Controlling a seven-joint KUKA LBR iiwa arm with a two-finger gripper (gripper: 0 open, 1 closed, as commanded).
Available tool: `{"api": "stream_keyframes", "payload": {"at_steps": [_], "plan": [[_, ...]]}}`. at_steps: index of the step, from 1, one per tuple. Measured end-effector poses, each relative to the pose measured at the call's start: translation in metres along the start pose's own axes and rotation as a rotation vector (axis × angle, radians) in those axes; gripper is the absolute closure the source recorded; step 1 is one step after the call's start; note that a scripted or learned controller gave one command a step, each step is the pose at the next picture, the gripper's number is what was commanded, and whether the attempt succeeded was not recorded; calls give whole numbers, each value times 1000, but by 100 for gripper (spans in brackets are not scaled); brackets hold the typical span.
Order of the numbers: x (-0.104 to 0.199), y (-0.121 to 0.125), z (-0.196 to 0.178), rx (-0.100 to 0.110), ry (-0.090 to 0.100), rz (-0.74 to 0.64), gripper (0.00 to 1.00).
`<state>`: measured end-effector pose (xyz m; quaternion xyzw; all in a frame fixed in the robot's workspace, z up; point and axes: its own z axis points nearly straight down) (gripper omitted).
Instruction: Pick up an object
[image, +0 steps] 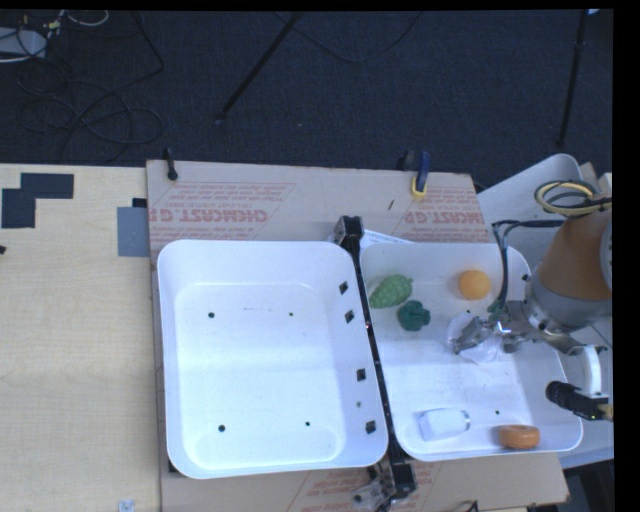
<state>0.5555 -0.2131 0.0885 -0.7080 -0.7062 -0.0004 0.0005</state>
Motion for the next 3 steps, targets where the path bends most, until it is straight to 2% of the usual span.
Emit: {"api": "stream_keyframes", "payload": {"at_steps": [1,2,3], "plan": [[-2,3,-15,-10,-4,3,100],[74,93,-3,-8,-2,-12,100],[105,33,-60,0,0,-3,100]]}}
